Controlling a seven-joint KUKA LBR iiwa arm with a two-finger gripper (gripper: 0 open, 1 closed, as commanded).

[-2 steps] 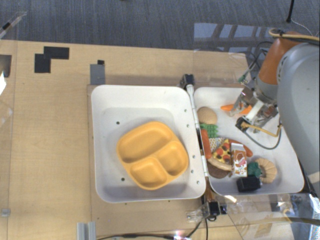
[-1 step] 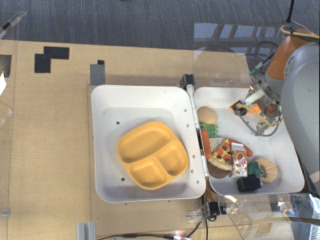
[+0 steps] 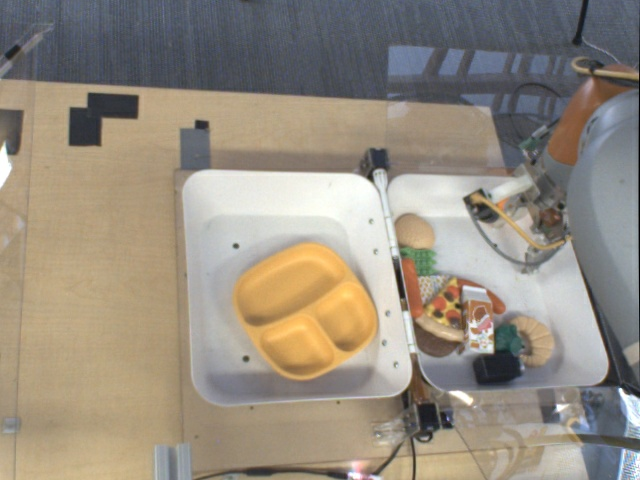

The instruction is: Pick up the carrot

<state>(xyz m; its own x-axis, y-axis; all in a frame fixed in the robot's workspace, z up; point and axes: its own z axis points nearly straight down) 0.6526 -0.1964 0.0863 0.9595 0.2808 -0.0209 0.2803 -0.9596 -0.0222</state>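
You saw the carrot (image 3: 409, 280) lying hard against the left wall of the right bin (image 3: 570, 298), just right of the divider between the two bins, its green top (image 3: 423, 259) pointing toward the upper part of the frame. A tan bun (image 3: 414, 231) sat just above it; a pizza slice (image 3: 443, 303) and a small carton (image 3: 479, 319) crowded its right side, so little room was left around it. Lower right in that bin lay a black block (image 3: 497, 368) and a round biscuit-like piece (image 3: 534, 339). The upper right of that bin was open floor. The gripper (image 3: 540, 220) hung there at the frame's right, well apart from the carrot; you could not tell how it was set. The left bin (image 3: 215, 268) held a yellow divided plate (image 3: 305, 311) near its middle, on the desk (image 3: 90, 298).
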